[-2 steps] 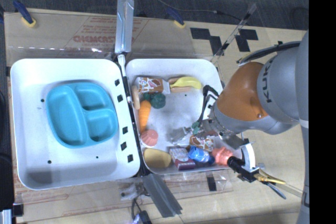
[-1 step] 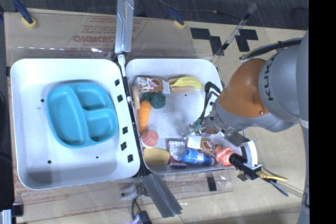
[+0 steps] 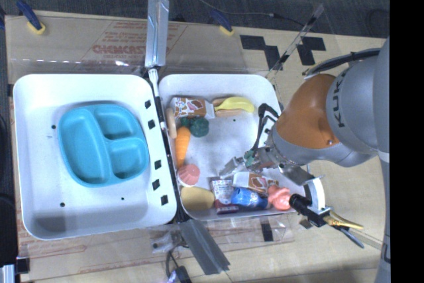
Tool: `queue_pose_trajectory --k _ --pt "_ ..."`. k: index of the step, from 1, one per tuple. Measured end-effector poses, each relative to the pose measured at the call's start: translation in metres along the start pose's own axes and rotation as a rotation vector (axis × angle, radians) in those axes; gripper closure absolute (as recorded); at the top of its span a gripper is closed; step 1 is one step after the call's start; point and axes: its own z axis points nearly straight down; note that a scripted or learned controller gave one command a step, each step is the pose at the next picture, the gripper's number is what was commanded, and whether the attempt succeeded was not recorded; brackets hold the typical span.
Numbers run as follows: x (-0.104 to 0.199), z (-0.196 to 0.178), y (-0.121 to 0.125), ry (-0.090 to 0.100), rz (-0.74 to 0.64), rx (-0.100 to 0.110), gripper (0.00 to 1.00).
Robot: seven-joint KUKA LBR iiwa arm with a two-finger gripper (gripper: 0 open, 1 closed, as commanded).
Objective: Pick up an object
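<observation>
While the arm point(image 3: 331, 119) reaches in from the right, we see its hand point(image 3: 246, 161) low inside the right bin point(image 3: 218, 84), near a small packet point(image 3: 222, 189); we cannot tell whether it is apart or together. Around it lie a carrot point(image 3: 182, 144), a banana point(image 3: 236, 104) and a blue bottle point(image 3: 250, 197). A blue tray point(image 3: 103, 144) sits in the left bin point(image 3: 33, 142).

A blue plastic divided tray point(image 3: 103, 144) lies in the left white bin point(image 3: 33, 142). The right white bin point(image 3: 218, 84) holds an orange carrot point(image 3: 182, 144), a yellow banana point(image 3: 235, 104) and small packets. The claw point(image 3: 242, 162) hangs low over its near right part.
</observation>
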Motion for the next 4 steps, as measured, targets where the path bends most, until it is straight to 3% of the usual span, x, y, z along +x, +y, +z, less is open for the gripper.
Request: queue_pose_trajectory --k 1,2,3,4 --pt "0.037 0.013 0.070 0.002 0.205 0.008 0.00" --pt "0.093 -0.091 0.055 0.002 0.044 0.001 0.00" --pt "0.067 0.012 0.040 0.003 -0.261 0.006 0.00" --pt "0.160 -0.090 0.089 0.001 -0.523 0.001 0.00"
